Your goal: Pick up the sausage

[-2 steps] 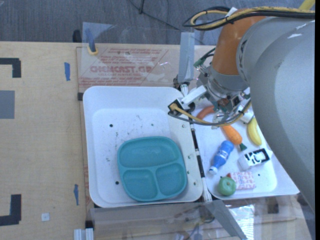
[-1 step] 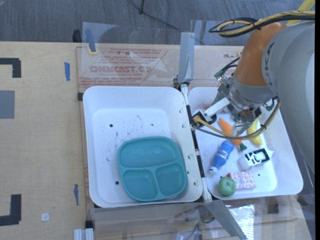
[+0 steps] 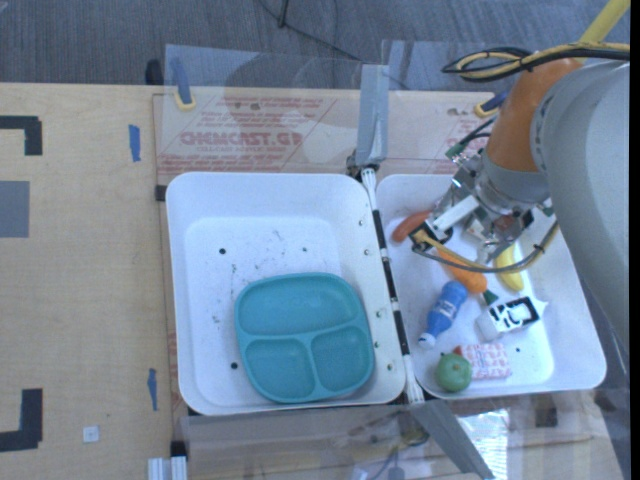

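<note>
1. In the camera view, you look down at a slant on a wooden bench carrying two shallow white bins side by side: the left bin (image 3: 200,218) and the right bin (image 3: 570,358).
2. The left bin holds a teal divided plate (image 3: 303,336) with three compartments, lying toward the bin's near right corner. Dark specks dot the bin floor on the plate's far side.
3. The grey arm (image 3: 590,128), with its orange band (image 3: 520,118), reaches in from the right over the far part of the right bin.
4. The gripper (image 3: 462,223) hangs low over the far left part of the right bin. You cannot tell from this angle whether it is open or closed, or whether it has hold of anything.
5. The sausage (image 3: 407,227), a reddish-orange piece, lies in the far left corner of the right bin, just left of the gripper and close to the wall between the bins.
6. An orange carrot (image 3: 465,265) lies just near of the gripper, with a yellow item (image 3: 511,268) to its right.
7. A blue bottle (image 3: 444,310) lies tilted in the middle of the right bin. A small black-and-white item (image 3: 512,314) sits to its right.
8. A green apple (image 3: 453,372) rests at the near edge of the right bin, touching a red-and-white packet (image 3: 488,361) on its right.
</note>
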Robot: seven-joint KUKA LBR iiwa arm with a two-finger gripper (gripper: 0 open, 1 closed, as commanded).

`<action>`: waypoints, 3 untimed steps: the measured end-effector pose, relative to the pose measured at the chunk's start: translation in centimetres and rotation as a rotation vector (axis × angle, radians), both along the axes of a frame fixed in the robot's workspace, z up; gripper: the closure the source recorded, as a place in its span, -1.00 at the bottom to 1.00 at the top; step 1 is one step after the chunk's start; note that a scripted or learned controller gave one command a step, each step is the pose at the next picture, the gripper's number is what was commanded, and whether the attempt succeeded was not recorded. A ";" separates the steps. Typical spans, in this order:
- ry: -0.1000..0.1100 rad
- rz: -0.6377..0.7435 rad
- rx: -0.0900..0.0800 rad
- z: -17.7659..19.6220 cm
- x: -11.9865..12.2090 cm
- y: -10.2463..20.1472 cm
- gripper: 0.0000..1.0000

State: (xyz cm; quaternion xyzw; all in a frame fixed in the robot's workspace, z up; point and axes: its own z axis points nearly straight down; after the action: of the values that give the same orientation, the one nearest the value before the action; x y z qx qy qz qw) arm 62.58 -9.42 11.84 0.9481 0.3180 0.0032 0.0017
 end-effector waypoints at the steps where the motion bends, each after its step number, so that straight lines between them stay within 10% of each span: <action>1: 0.008 0.031 0.002 6.7 3.2 3.2 -1.00; 2: 0.008 0.035 0.001 7.7 3.3 3.4 1.00; 3: 0.010 0.183 0.003 6.6 -3.3 3.5 1.00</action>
State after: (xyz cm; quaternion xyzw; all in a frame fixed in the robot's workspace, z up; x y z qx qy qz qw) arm 59.28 -5.88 18.42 0.9150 0.4035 -0.0010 -0.0015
